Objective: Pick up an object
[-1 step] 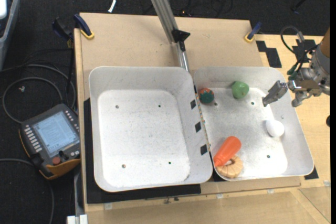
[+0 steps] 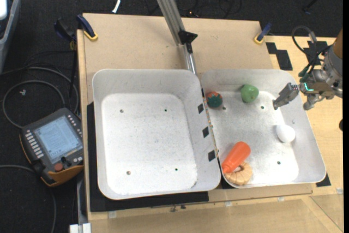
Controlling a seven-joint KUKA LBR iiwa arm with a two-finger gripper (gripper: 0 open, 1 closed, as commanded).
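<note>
The right bin [image 2: 305, 172] holds a green ball-like object [image 2: 249, 93], a small red and green object [image 2: 214, 99], a white egg-shaped object [image 2: 285, 133], an orange carrot-like object [image 2: 235, 155] and a tan round object [image 2: 241, 174] just below it. My gripper [image 2: 298, 96] hangs at the right bin's upper right edge, above and right of the white object. Its two fingers stand apart with nothing between them. The green object lies to the gripper's left.
The left bin [image 2: 103, 117] lies beside the right one. A slanted metal pole [image 2: 166, 0] runs down to the bins' shared edge. Clamps [image 2: 87, 27] hold the board's far corners. A teach pendant [image 2: 52, 142] lies on the floor at the left.
</note>
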